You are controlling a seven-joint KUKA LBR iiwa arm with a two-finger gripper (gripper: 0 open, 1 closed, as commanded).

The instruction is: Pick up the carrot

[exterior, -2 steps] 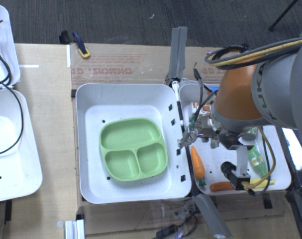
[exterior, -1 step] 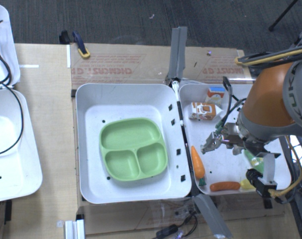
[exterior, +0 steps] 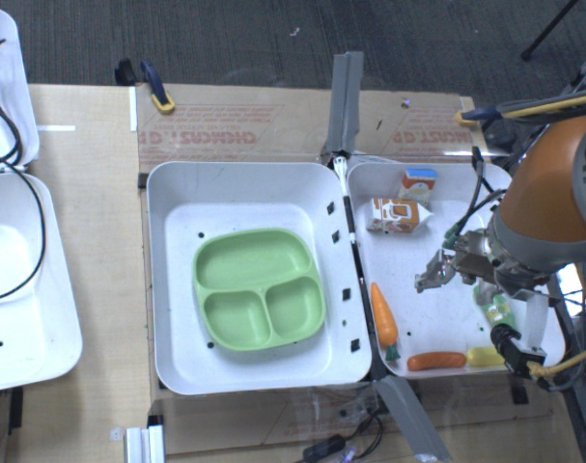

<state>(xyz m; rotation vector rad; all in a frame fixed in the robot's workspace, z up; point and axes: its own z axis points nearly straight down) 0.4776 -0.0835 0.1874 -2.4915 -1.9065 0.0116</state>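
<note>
- gripper (exterior: 433, 276) hangs over the middle of the right bin (exterior: 445, 321); metal fingers small and blurred, cannot tell if jaws are open or closed; nothing visibly between them
- fingertip end points toward view's left, toward the bin's left wall; whether it touches the bin floor is not readable
- wrist block behind the gripper is a clutter of grey metal and black cables; detail hard to make out
- arm (exterior: 553, 196) comes in from view's right, orange band bulky above the wrist, its far side cut off by the frame edge
- arm covers the right bin's right wall and part of its floor; a greenish item (exterior: 496, 310) peeks out under the wrist, identity unclear
- carrot (exterior: 383, 314) lies on the right bin's floor along the left wall, leafy tip toward the near edge, apart from the gripper, to its lower left
- red-orange sausage-shaped item (exterior: 436, 360) and a yellow item (exterior: 484, 357) lie by the near wall; small carton (exterior: 397, 216) and a blue-topped box (exterior: 419, 180) near the far wall
- left bin (exterior: 167, 258) holds a green divided plate (exterior: 260, 288)
- bins sit on brown cardboard (exterior: 235, 123) with printing; blue-yellow clamp (exterior: 155, 89) at its far edge
- white tubs (exterior: 22, 287) with a black cable at view's left, cut off; dark carpet (exterior: 235, 17) beyond
</note>
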